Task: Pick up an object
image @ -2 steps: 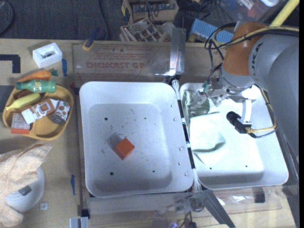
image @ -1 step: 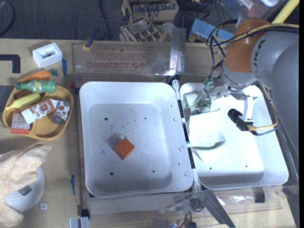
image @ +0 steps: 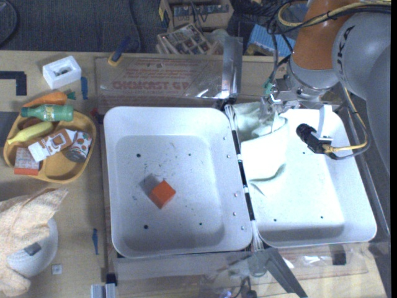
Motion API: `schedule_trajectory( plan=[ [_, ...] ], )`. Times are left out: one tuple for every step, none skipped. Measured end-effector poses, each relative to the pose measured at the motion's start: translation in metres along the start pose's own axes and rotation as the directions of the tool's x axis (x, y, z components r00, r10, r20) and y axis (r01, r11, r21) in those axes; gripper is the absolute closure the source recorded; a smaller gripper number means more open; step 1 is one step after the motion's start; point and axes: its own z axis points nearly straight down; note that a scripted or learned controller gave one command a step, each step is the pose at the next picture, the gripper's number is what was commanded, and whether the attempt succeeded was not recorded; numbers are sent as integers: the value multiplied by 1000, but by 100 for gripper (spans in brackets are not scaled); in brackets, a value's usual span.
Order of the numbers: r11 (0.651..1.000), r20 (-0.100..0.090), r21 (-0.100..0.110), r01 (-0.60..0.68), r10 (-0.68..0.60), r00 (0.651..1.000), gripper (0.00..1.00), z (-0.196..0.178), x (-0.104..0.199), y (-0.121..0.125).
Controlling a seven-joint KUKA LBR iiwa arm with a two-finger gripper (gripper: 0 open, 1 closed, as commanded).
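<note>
Orange block (image: 163,194): lower centre of left bin (image: 118,126), beside a small grey piece (image: 149,182). Pincer (image: 273,112): over upper left corner of right bin (image: 360,228), well apart from block; finger state cannot be told. Yellow bowl (image: 12,157) of oddments: left on worktop (image: 74,219).

Wooden bench (image: 37,64) seen from above, bearing two shallow white bins side by side (image: 118,166) (image: 356,222); at far left sat a yellow bowl (image: 62,172), a small white box (image: 61,71), crumpled cloth (image: 25,219).
</note>
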Motion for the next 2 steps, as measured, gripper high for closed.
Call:
schedule_trajectory(
  plan=[
    [932,2,-3,364,-364,932,100,-37,-27,-3],
    [957,-2,2,290,-290,957,100,0,35,4]
  ],
)
